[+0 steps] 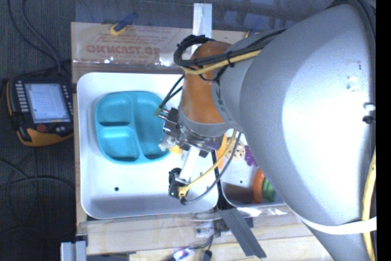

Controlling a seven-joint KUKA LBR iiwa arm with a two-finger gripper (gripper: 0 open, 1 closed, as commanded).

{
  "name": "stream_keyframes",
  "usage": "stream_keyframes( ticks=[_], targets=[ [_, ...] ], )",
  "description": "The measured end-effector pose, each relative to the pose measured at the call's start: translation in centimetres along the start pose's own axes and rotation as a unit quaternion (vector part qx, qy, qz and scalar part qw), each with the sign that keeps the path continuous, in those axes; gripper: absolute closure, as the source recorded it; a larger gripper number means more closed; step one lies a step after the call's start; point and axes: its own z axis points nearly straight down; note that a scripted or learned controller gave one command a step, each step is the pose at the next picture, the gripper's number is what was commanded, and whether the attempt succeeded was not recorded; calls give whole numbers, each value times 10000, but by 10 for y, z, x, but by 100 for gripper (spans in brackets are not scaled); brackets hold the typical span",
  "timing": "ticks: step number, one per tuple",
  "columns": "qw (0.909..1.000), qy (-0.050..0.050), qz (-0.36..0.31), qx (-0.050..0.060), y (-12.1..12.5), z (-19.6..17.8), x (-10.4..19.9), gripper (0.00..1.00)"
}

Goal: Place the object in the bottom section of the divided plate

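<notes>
A turquoise divided plate (125, 125) lies in the upper left part of the left white bin (110, 192). It has two small sections on its left and one long section on its right. My gripper (167, 142) hangs under the orange wrist band, right at the plate's lower right rim. A small yellow bit shows next to the gripper, and I cannot make out what it is. The wrist hides the plate's right edge.
The grey arm covers most of the right bin (241, 198); an orange and green item (261, 185) and a purple one (249, 156) peek out there. A teach pendant (40, 110) lies on the floor at the left.
</notes>
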Motion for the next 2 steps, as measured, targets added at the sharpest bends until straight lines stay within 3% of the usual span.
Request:
stream_keyframes(
  ticks=[1, 2],
  targets=[
    [9993, -4, 380, -15, 3, -28, 60, 100],
    [9993, -5, 383, -18, 3, -28, 60, 0]
  ],
)
